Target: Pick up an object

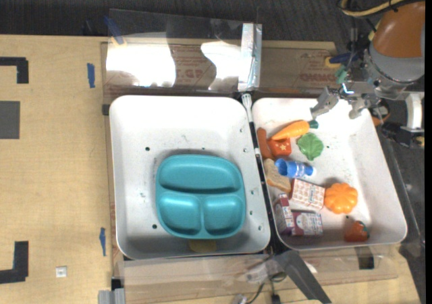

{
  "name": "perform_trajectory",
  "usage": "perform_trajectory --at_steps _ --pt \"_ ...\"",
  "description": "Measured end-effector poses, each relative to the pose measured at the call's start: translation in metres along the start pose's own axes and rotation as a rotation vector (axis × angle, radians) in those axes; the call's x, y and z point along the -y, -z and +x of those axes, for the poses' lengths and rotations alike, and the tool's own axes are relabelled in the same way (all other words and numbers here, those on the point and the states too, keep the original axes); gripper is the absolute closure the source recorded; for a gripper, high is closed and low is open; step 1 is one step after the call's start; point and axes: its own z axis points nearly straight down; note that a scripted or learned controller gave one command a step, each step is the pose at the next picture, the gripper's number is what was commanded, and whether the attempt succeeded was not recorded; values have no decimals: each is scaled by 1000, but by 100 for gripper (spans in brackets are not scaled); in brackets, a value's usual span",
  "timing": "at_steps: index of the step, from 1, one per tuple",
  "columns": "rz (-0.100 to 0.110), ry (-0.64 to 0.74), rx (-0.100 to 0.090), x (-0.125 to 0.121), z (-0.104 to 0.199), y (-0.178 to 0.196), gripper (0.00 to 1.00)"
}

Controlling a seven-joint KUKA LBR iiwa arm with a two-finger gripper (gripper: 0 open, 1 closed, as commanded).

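Hovering claw (339,103) open above carrot (290,130), green toy (310,146) beside.

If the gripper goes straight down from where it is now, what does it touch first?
Probably the bare floor of the right bin near its far edge. The gripper sits past the carrot and the green toy, though depth is unclear.

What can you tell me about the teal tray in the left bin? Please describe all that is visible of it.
The teal tray is a rounded rectangle that looks like smooth moulded plastic. It has three compartments: one long one along the far side and two smaller ones side by side along the near side. It lies flat and upright on the floor of the left bin, toward the bin's near edge. Nothing rests in it, and no other item touches it.
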Motion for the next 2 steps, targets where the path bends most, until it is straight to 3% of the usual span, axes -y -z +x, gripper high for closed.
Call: perform_trajectory --at_steps 1,2 --pt "5 50 0 13 22 -108 0" --pt "-18 20 1 0 31 -128 0"
